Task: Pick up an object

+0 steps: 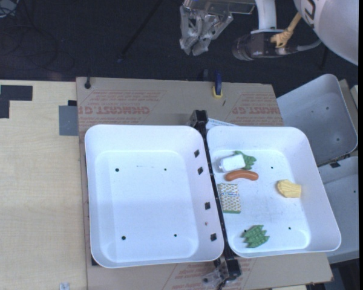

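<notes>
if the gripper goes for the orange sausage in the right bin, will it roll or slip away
Probably somewhat. The sausage looks rounded and smooth, so it may roll sideways if nudged and could slide out of a loose pinch. It looks small and likely light. It lies close to the white block, which might get bumped. The gripper hangs well above the bins.

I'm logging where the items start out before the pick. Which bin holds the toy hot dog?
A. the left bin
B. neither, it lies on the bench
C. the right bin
C: the hot dog lies in the right bin, beside the checked packet and near the yellow item.
</notes>
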Robot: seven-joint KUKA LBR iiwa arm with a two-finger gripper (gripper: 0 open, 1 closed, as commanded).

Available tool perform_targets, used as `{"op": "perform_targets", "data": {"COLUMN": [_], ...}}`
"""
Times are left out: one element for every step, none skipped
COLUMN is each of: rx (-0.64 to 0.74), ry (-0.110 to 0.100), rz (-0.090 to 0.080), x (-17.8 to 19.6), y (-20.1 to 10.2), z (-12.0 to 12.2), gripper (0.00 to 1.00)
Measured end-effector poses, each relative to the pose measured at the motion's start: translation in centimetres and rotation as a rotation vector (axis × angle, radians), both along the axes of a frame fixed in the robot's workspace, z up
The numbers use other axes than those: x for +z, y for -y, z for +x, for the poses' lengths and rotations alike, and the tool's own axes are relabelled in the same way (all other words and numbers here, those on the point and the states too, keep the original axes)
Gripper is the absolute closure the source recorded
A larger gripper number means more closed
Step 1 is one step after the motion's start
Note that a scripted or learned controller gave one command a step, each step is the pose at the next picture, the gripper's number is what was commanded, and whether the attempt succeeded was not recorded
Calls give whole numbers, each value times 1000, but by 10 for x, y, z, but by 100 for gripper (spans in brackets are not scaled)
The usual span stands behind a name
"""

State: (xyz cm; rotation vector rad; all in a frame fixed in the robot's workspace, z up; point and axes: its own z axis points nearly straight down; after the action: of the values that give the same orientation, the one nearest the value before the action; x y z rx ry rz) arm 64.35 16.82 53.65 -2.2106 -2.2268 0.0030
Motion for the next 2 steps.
{"op": "perform_targets", "data": {"rx": [-1,0], "ry": [-1,-3], "rz": [-1,-3], "x": [0,10], "y": [-64,-63], "z": [0,-1], "gripper": [100,100]}}
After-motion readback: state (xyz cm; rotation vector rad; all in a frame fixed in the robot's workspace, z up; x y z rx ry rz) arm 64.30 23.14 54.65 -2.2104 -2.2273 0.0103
